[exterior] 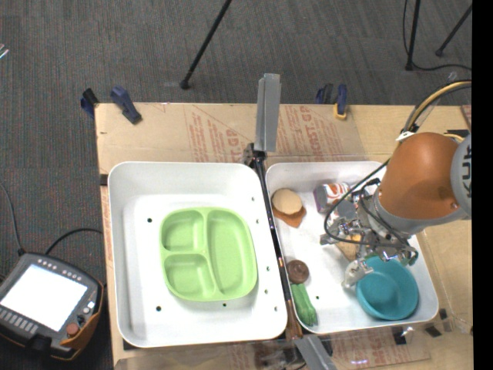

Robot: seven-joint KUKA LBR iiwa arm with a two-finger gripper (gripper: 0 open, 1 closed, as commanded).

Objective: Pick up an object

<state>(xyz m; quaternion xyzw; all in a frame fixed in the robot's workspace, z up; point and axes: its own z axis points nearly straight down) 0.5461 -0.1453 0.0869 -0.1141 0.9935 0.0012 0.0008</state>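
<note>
The KUKA arm (420, 179) reaches low into the right bin (308, 177), its end effector (362, 262) down among the clutter beside the rim of a teal bowl (389, 291); whether it is apart, together or clamped on anything cannot be told from this angle; a tan item (347, 247) lies partly hidden beneath the wrist; a bun (287, 202), a brown disc (297, 270) and a green vegetable (304, 305) rest on the bin floor; the green divided plate (208, 254) sits alone in the left bin (127, 206); judged from this, the grasp is under way, nothing yet lifted.
</note>
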